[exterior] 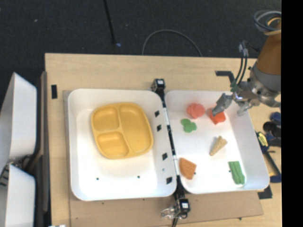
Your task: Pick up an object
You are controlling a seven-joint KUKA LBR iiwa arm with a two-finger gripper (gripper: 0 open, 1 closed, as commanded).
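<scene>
Overhead, the camera view looks down on two shallow white bins sitting side by side on a pale wooden bench [109, 70]. Left of centre, the left bin [80, 174] holds a yellow plastic plate with three compartments [122, 129], lying flat. Right of centre, the right bin [253, 160] carries five small things: a pinkish-red rounded lump [195, 110] near its upper middle, a small green clover-shaped piece [188, 125] just below and left of it, a red block [218, 117] to the right of the lump, a tan cone-shaped piece [218, 146] in the middle, an orange wedge [187, 168] by the lower left wall, and a green oblong bar [236, 172] toward the lower right. From the upper right of the frame the grey arm with its orange band reaches in, and its two-finger gripper [227, 108] hangs over the bin's upper right part with its prongs spread apart; one prong tip lies right at the red block, nothing clamped between them.
</scene>
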